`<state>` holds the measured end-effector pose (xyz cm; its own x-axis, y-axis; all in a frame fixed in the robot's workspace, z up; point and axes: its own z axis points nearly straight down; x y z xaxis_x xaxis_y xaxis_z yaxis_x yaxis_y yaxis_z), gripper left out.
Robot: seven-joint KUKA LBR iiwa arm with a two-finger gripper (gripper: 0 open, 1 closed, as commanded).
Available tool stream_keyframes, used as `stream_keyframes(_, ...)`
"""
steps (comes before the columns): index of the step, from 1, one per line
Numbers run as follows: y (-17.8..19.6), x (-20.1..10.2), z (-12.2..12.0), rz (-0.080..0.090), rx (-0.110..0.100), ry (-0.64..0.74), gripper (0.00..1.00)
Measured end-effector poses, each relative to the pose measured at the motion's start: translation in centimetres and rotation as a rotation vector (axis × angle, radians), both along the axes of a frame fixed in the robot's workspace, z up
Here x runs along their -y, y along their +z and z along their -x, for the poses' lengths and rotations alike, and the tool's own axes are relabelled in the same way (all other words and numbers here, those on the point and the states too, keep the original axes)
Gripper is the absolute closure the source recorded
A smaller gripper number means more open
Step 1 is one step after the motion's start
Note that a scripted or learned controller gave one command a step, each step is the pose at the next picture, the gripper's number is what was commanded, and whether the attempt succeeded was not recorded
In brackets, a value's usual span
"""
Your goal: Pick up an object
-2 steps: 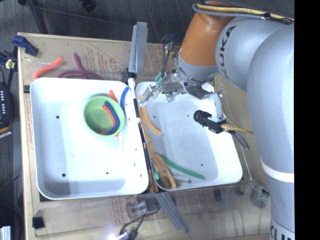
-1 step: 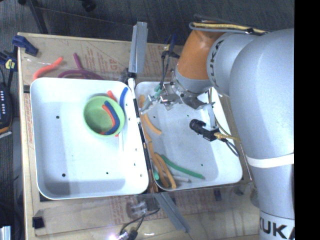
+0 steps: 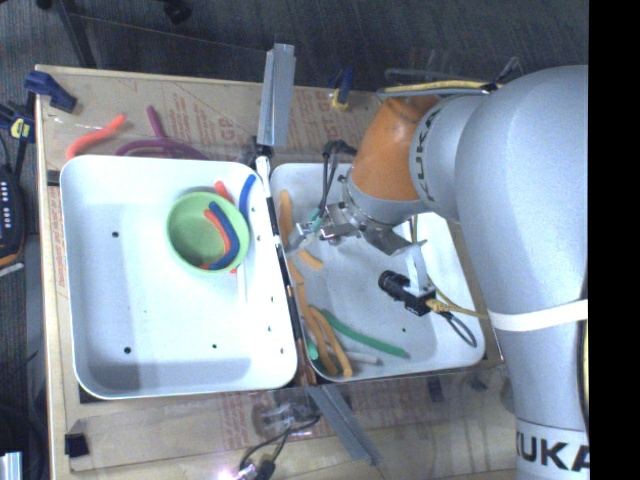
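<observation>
**As Arm Leans In, Gripper Sits Low in Right Bin**

Where it reaches in from the right, the grey arm (image 3: 500, 168) covers much of the wooden bench (image 3: 150, 98) and the right side of the right bin (image 3: 375, 303). Beside that, the left bin (image 3: 130, 308) holds a green bowl (image 3: 198, 232) with a red curved piece (image 3: 226, 230) and a blue curved piece (image 3: 247, 200) lying in it. A long green stick (image 3: 365, 338) and a cluster of orange sticks (image 3: 330, 340) lie near the right bin's front-left corner. A tan stick (image 3: 285, 218) lies along that bin's left wall. The gripper (image 3: 312, 230) is low just beside this stick, with a short orange piece (image 3: 311, 260) just below it in the view. Whether the gripper is open or closed cannot be told.
</observation>
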<state>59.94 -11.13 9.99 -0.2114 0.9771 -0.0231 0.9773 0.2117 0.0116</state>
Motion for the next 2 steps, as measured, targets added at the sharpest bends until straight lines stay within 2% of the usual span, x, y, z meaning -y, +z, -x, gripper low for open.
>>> stream_keyframes(1,0.9,-0.4,0.1,-0.007,-0.008,0.007,1.00)
stream_keyframes(2,9.3,-5.2,-5.8,-0.022,-0.015,-0.209,1.00)
